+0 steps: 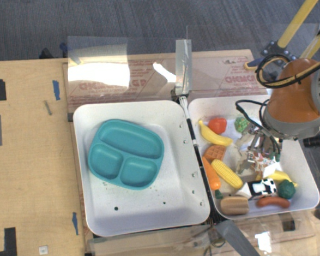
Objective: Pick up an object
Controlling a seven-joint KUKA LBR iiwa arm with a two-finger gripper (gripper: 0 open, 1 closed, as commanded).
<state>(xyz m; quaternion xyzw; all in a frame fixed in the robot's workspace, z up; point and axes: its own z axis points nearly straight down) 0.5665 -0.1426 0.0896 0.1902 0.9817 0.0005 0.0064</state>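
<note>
Toy foods, among them a corn cob [226, 173], a banana [213, 133] and a tomato [218, 125], crowd the right bin [312, 188]. The hand [258, 153] hangs low among them; its grip cannot be told. A teal plate [125, 153] lies in the left bin [100, 211].

Teal three-compartment plate [126, 153] lying flat in left white bin [171, 209]; blue tape strips [56, 89] on cardboard-brown bench [26, 161]; clear plastic sheet [98, 60] behind the bins.
</note>
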